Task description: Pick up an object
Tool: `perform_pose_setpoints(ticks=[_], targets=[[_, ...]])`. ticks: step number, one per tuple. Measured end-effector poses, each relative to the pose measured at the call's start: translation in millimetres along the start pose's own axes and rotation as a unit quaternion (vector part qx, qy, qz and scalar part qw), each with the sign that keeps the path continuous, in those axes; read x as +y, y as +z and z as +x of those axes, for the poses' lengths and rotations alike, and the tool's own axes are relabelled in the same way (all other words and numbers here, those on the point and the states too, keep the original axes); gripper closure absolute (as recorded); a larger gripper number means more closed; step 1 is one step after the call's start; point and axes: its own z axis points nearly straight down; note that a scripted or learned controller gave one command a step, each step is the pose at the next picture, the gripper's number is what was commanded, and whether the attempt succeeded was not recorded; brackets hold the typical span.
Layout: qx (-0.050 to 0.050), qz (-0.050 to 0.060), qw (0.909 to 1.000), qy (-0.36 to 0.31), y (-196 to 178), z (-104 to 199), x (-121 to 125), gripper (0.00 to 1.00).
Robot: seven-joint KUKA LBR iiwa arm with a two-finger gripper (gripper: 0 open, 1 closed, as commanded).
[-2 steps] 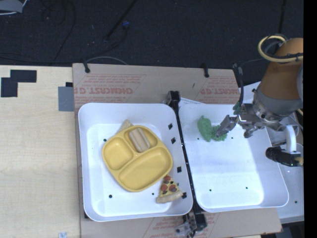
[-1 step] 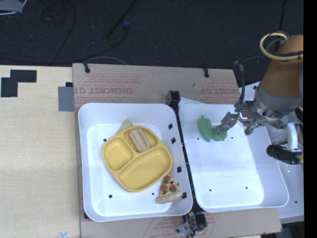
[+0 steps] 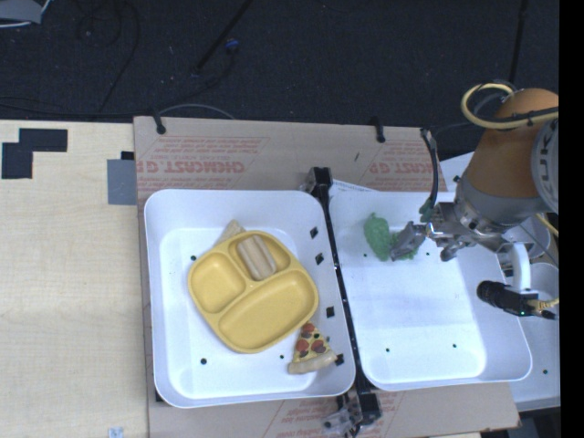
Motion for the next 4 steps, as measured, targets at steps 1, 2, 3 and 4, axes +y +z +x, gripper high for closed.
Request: perform_pose_setpoints(ticks=[1,2,3,4], targets=[[0.0,0.0,1.0,0.0,46,-6,-2,0.0],[0.0,-0.002,1.0,0.0,95,-6,-1,0.0],[0.0,-0.002,1.0,0.002,83,-7,-1,1.0],[-0.001,-0.005,1.0,-0.001,38,-3,4,1.0]])
